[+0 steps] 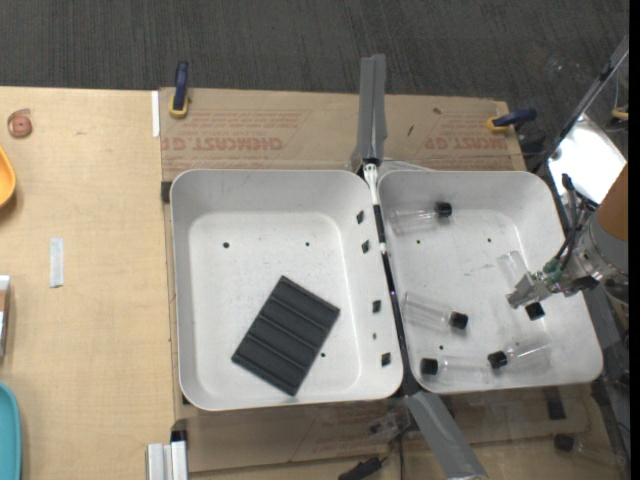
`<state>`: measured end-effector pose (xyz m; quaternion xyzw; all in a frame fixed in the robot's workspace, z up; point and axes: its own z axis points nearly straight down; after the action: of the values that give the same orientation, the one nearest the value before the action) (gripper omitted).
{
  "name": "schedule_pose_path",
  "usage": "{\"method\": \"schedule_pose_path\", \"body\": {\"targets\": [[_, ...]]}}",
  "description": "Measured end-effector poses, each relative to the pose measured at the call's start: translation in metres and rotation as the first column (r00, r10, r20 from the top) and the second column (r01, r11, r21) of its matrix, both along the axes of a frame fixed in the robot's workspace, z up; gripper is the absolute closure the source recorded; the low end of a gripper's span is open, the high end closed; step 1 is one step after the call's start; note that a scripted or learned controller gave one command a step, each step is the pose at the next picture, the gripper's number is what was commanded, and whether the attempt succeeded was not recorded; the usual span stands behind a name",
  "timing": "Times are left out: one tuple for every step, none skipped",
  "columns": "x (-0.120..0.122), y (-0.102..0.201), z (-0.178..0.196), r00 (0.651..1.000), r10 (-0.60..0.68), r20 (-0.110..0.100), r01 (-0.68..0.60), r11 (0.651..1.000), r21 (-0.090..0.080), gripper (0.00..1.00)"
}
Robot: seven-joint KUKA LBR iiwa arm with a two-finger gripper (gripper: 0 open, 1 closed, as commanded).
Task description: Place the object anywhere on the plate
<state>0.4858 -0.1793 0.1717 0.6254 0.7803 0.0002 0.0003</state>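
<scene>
**Mia:** Which tube (513, 267) is the gripper (527, 295) going for?

**Ben:** I am thinking it is the clear one at the right side of the frame. It is lying in the right bin (470, 175), and its black cap (535, 311) is pointing down the picture. The gripper is sitting right on top of it.

**Mia:** Is the gripper holding it?

**Ben:** I cannot tell. The tube is see-through and the gripper is hiding part of it, so I am not saying it is squeezing or letting go.

**Mia:** So what step is going on?

**Ben:** I am guessing it is the picking-up step. The tube is lying low in the bin, well apart from the plate (287, 334).

**Mia:** Where is the plate sitting?

**Ben:** It is the dark plate with ridges, lying tilted in the left bin (260, 176), at the lower middle of the frame. Nothing is lying on it.

**Mia:** What is the next move asking for?

**Ben:** A good hold first. Then the arm is needing to lift the tube over the wall between the bins and go left and a bit down the picture.

**Mia:** What else is lying in the right bin?

**Ben:** More tubes with black caps. One (420, 214) is lying near the top, one (437, 315) is lying in the middle, and two more (520, 353) are lying along the bottom edge.
</scene>
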Motion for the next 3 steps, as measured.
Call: {"method": "schedule_pose_path", "body": {"targets": [[0.086, 0.055, 0.01, 0.998, -0.057, -0.002, 0.057, 0.998, -0.001, 1.0], [0.173, 0.145, 0.019, 0.997, -0.083, -0.002, 0.083, 0.997, -0.002, 1.0], [0.13, 0.235, 0.032, 0.985, -0.17, -0.004, 0.17, 0.985, -0.003, 1.0]]}}
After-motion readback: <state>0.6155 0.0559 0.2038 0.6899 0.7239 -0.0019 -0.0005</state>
